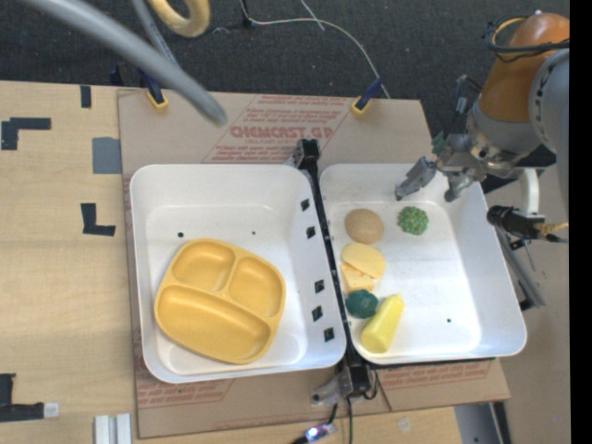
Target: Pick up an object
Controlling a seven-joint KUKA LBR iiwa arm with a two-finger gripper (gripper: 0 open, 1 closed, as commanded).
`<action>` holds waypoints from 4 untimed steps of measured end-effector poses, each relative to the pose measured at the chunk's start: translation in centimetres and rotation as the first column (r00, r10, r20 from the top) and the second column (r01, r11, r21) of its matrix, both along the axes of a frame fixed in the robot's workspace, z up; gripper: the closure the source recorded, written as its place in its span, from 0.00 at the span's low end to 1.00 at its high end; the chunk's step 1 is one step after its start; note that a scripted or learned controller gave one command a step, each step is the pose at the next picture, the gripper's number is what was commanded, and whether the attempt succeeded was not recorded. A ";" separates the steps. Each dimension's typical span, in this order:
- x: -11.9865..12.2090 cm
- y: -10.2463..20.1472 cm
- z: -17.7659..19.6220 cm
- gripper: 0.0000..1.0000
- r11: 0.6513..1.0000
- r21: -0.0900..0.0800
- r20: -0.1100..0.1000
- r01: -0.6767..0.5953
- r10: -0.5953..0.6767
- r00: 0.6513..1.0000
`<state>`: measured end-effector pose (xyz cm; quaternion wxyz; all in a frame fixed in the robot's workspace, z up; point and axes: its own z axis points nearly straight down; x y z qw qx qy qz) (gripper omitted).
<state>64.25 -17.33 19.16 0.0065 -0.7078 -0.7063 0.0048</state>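
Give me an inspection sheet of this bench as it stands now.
Surface: cardboard sheet under two white bins.
Job's things: right bin holds a green ball, tan round piece, yellow slice, dark green piece, yellow cylinder.
Clutter: yellow divided plate in left bin.
Grippers: gripper above right bin's far edge, open, holding nothing.
Cables: white wire on floor.
Surroundings: dark carpet.

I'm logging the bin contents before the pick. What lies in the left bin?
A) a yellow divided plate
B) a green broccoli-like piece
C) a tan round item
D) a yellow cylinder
A: the yellow divided plate lies alone in the left bin; the green broccoli-like piece, tan round item and yellow cylinder lie in the right bin.
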 end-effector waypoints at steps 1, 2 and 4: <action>0.3 0.0 0.9 0.00 1.000 -0.003 0.014 -0.003 0.003 1.000; -0.4 -0.5 -4.0 0.00 1.000 -0.003 0.010 -0.003 0.003 1.000; 0.1 -0.3 -9.8 0.00 1.000 -0.009 0.024 -0.003 0.003 1.000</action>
